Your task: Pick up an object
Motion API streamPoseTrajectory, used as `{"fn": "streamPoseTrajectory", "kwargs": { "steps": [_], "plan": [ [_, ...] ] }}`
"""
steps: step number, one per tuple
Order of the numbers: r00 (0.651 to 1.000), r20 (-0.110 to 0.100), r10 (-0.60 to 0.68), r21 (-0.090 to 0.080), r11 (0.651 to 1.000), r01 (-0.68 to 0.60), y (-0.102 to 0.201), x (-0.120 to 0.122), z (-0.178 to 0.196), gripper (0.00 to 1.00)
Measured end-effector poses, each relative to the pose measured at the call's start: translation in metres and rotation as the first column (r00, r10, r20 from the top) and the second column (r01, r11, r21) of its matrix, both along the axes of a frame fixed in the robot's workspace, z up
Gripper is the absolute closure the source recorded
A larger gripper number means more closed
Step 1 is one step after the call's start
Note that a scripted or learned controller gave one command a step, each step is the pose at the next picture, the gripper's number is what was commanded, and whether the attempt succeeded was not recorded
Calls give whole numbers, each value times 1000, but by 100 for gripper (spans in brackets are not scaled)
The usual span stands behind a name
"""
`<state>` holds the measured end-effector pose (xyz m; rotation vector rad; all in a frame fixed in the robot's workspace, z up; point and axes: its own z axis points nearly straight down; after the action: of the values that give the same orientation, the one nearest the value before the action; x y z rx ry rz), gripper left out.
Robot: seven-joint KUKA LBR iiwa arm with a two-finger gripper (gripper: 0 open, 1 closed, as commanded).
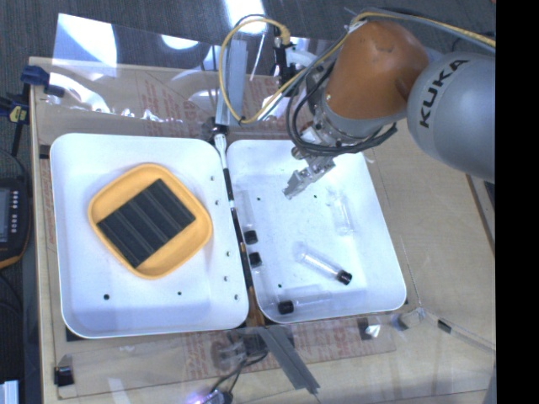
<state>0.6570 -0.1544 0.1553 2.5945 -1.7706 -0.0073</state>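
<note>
The grey arm's two-finger gripper (301,179) hangs over the upper middle of the right shallow white bin (383,255), its metal tips set close together with nothing visible between them, so the pick looks not yet made. The likeliest things to take lie lower in that bin, apart from the tips: a clear plastic tube with a black cap (324,266) towards the bottom, and another clear tube (340,212) near the right wall. The yellow square dish with a dark ribbed insert (150,219) sits in the left white bin (72,301), so reaching down, closing and lifting all remain to be done.
</note>
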Motion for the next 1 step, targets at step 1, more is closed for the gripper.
{"fn": "streamPoseTrajectory", "kwargs": {
  "steps": [1],
  "plan": [
    [837,8,-547,0,837,547,-2,-42,169,100]
  ]
}}
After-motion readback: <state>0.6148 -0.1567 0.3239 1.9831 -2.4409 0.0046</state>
